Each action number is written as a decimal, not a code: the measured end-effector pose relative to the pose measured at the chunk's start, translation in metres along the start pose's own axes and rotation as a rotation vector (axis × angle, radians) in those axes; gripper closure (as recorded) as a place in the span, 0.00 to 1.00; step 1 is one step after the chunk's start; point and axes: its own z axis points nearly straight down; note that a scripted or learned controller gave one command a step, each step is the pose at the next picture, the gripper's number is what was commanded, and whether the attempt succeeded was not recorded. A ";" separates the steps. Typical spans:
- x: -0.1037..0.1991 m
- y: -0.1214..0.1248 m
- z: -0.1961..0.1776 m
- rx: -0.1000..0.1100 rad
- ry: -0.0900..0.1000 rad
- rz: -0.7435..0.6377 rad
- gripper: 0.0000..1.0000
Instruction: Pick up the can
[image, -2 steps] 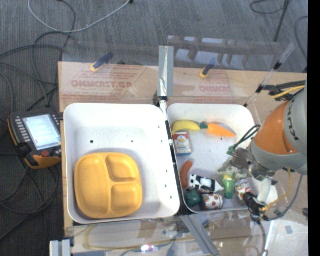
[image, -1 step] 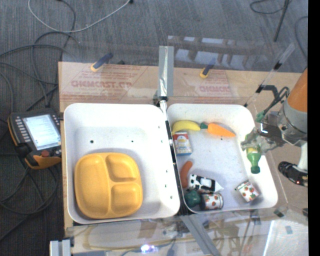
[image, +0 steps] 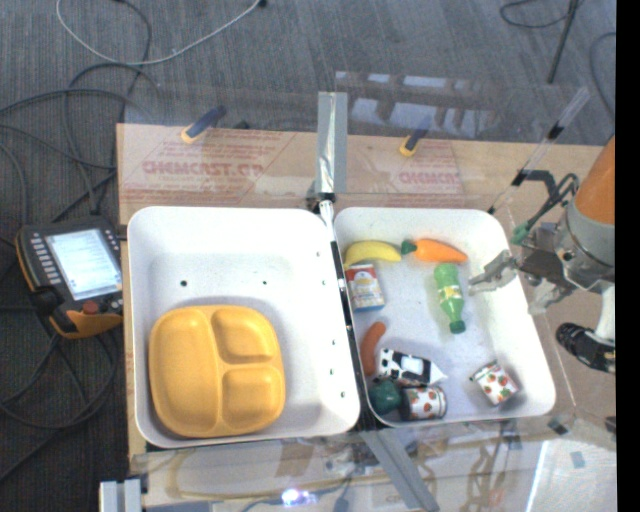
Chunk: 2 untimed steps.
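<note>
while the gripper (image: 497, 272) hangs at the right bin's (image: 520, 345) three o'clock rim, fingers parted, holding nothing, the can (image: 364, 286) stands at ten o'clock; risk: banana (image: 372, 252) crowds it, spoiling closure.

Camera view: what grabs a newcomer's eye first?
The big yellow tray lying in the left bin. Then the clutter in the right bin: banana, carrot, green bottle and can. The gripper sits at that bin's right edge.
</note>
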 end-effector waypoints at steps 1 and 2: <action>-0.021 -0.022 0.116 0.004 0.003 0.049 0.00; -0.031 -0.012 0.160 -0.003 0.018 0.086 0.00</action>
